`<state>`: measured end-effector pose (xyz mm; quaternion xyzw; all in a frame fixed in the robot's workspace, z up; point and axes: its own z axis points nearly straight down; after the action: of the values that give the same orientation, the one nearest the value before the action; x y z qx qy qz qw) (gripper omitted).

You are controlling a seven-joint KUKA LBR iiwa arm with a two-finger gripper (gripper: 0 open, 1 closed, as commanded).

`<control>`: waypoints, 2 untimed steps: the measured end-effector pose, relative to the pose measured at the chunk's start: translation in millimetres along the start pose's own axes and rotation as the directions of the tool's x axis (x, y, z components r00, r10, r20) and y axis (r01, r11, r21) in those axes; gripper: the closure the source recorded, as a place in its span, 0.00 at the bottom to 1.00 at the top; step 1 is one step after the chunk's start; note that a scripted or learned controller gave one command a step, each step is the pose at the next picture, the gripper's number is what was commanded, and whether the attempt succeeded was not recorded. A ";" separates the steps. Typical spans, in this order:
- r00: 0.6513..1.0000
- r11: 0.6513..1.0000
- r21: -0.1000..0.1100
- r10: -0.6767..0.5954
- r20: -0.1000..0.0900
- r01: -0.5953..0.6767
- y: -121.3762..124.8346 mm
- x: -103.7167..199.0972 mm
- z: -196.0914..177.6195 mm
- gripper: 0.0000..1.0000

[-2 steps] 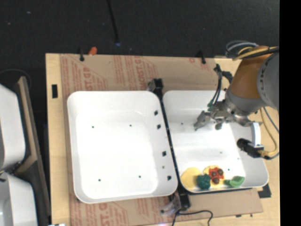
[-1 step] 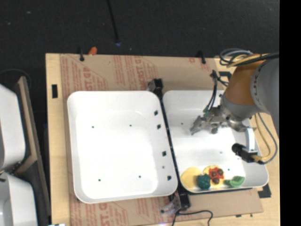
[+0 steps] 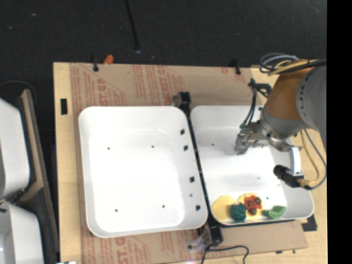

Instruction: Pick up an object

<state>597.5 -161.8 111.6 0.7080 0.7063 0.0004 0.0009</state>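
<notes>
Pickup not yet achieved: my gripper (image 3: 242, 146) is hovering mid-right, finger state indiscernible; toys (image 3: 250, 206) are lying lower right, ungrasped.

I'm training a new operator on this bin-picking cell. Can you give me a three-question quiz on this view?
1. True or false: the small objects lie bunched in the right bin, along its near edge.
2. Multiple choice: the end effector is over A) the left bin, B) the right bin, C) the bare bench.
3. Fill in: the object at the left end of the cluster is a pale ____ piece.

Key: 1 true; 2 B; 3 yellow.
</notes>
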 end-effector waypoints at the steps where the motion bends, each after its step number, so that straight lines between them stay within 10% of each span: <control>1: 1.000 1.000 -0.003 -0.002 0.001 0.002 9.9 -2.1 -47.9 1.00; 2: 1.000 1.000 -0.003 -0.003 0.000 0.003 9.7 6.1 -96.0 1.00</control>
<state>607.0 -155.7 207.7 0.7070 0.7072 0.0015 0.0021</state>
